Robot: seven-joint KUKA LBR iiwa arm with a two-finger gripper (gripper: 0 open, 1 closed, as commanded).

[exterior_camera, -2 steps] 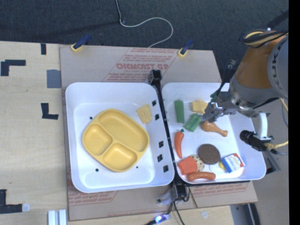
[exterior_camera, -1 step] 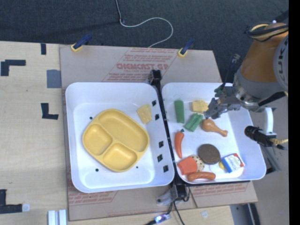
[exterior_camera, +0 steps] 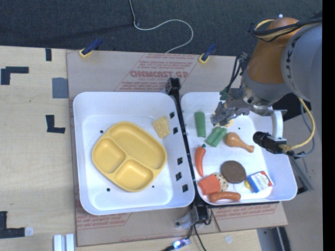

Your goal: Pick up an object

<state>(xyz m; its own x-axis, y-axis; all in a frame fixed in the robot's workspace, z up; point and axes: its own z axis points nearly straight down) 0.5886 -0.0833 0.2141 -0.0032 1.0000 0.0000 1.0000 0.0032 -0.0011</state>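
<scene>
green toy vegetable lying diagonally, upper end toward gripper, gripper grip state unclear

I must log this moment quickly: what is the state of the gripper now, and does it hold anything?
Gripper: over the right bin, just above the green piece; open or closed cannot be told, and nothing is seen held.

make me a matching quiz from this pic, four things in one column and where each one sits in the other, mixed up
Things:
1. yellow divided plate
2. chicken drumstick
3. sausage
4. cheese wedge

Places:
A. near front edge of the right bin
B. middle of the left bin
C. right bin, just right of the green pieces
D. left bin, near the divider, beyond the plate

Pairs: 1-B, 2-C, 3-A, 4-D
</scene>
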